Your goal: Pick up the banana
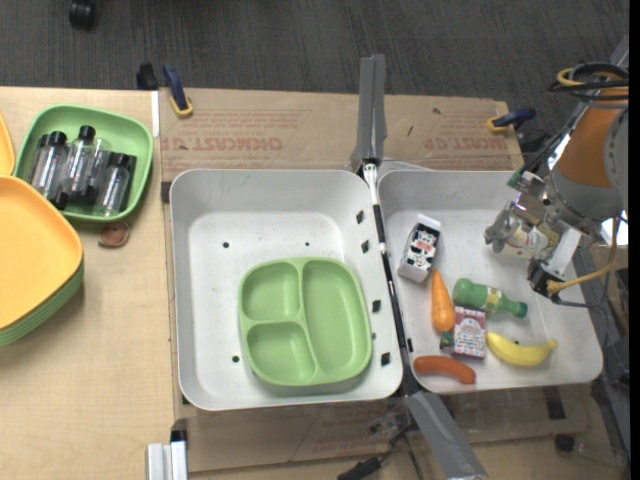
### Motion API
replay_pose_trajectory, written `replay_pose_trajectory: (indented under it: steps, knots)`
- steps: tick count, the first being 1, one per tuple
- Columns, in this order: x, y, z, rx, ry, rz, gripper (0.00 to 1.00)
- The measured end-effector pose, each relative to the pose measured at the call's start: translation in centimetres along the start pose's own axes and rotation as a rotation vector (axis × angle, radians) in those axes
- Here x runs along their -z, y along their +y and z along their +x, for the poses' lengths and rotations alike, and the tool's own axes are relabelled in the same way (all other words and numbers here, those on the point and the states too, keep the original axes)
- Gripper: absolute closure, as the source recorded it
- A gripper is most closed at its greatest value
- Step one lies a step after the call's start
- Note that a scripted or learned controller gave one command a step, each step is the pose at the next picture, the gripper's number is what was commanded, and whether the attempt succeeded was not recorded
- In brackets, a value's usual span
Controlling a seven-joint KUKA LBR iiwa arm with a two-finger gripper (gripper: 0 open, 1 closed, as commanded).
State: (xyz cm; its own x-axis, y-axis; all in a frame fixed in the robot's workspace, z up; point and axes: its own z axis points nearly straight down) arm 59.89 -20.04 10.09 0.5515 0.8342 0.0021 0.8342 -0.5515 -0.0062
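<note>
Banana point(519, 349) sits toward the near edge of the right bin point(470, 183), below the gripper point(512, 230) in the camera view.

The banana is seen lying flat near the front right corner of the right bin, long axis running roughly left-right across the view, right tip raised slightly. It is flanked on its left by a small pink carton point(469, 332), just beside or touching; a green bottle point(487, 299) lies just behind it. The gripper is held above the bin's back right area, well apart from the banana, nothing seen in it; finger state cannot be told. A move toward the near edge and a wrist turn across the banana's short axis are judged to be needed.
</note>
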Motion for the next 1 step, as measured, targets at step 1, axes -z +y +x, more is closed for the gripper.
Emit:
replay_pose_trajectory:
  steps: [1]
  knots:
    - [10.18,3.75,2.23,-0.440,-0.004,-0.005,1.00]
